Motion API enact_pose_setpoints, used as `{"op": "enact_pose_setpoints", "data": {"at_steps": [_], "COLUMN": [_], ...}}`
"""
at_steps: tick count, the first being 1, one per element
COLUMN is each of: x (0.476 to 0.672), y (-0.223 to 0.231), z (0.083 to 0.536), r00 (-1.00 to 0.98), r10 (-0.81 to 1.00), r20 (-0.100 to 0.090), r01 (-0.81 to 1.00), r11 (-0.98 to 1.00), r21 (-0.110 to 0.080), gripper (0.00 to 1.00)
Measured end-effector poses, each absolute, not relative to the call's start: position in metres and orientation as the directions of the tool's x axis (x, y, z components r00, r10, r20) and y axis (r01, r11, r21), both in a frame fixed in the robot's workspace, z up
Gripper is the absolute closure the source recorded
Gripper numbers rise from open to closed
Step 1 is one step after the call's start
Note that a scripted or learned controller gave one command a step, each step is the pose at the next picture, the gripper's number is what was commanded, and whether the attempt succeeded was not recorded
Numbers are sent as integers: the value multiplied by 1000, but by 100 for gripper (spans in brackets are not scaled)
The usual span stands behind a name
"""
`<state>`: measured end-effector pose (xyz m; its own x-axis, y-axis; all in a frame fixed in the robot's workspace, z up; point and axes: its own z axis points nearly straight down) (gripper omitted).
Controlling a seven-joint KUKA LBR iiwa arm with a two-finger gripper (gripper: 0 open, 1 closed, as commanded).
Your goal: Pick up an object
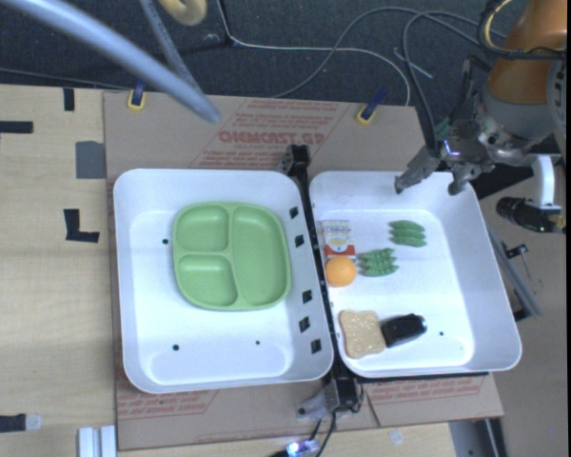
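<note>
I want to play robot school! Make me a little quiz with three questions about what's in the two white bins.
1. True or false: the green divided plate lies in the same bin as the orange.
2. Which thing touches the slice of bread? A) the black object B) a green pea pod C) the small red and white carton
3. Fill the gap: the end effector hovers with open fingers over the far edge of the ___ bin in the picture.

Key:
1. False; the plate is in the left bin, the orange in the right one.
2. A
3. right
</note>
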<state>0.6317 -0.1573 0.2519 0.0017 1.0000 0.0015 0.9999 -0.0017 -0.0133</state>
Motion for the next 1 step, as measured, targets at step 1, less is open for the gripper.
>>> {"op": "enact_pose_setpoints", "data": {"at_steps": [1], "x": [634], "y": [-157], "z": [259], "r00": [-1], "r10": [1000], "r20": [-1], "r01": [1000], "r11": [1], "r21": [-1], "gripper": [0]}}
